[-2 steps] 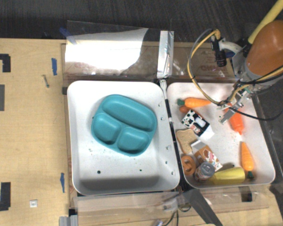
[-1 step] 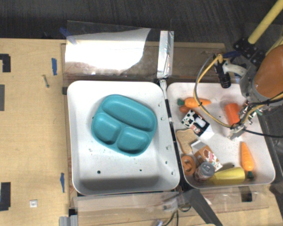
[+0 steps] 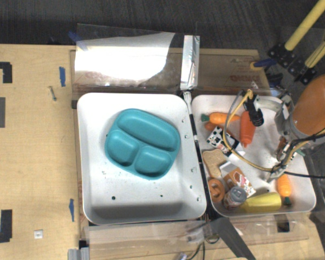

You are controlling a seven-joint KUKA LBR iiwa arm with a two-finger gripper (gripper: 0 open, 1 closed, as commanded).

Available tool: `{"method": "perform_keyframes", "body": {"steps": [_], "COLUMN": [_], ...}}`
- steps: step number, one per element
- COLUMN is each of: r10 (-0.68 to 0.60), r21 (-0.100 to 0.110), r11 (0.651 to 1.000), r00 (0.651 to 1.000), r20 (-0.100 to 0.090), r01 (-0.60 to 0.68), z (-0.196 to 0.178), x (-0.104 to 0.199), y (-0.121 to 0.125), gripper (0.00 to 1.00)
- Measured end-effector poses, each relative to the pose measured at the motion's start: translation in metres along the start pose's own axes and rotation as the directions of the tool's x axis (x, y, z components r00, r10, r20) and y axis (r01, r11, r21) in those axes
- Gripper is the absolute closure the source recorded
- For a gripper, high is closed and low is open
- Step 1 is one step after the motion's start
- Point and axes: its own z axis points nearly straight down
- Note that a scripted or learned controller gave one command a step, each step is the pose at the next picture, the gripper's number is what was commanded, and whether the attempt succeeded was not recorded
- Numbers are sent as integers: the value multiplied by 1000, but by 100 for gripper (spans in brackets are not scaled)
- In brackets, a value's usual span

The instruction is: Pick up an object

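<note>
The right white bin [image 3: 309, 202] holds several small objects. An orange carrot [image 3: 219, 117] lies at its far left, and a second orange piece [image 3: 247, 131] stands beside it. A small orange item [image 3: 284, 186] and a yellow banana-like piece [image 3: 262, 201] rest near the front rim. A grey can [image 3: 235, 195], a tan bread slice [image 3: 214, 158] and a black-and-white item [image 3: 216, 138] lie along the left wall. My gripper [image 3: 283, 154] hangs low over the right side of this bin, just above the small orange item. A yellow-and-black cable [image 3: 244, 156] loops from it across the bin.
The left white bin [image 3: 92, 188] carries a teal divided plate [image 3: 142, 142]. A shiny foil sheet [image 3: 124, 61] lies behind the bins. The arm's orange band [image 3: 316, 104] sits over the right bin's far right corner. Yellow bars [image 3: 309, 18] cross the top right.
</note>
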Motion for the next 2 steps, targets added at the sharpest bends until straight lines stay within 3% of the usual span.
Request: {"method": "perform_keyframes", "body": {"steps": [1, 2], "r10": [-4, -89], "r21": [4, 2], "r11": [1000, 996], "r00": [1000, 996], "r20": [-1, -7], "r01": [4, 89], "z": [-11, -130], "x": [0, -28], "y": [-4, -49], "gripper": [100, 100]}}
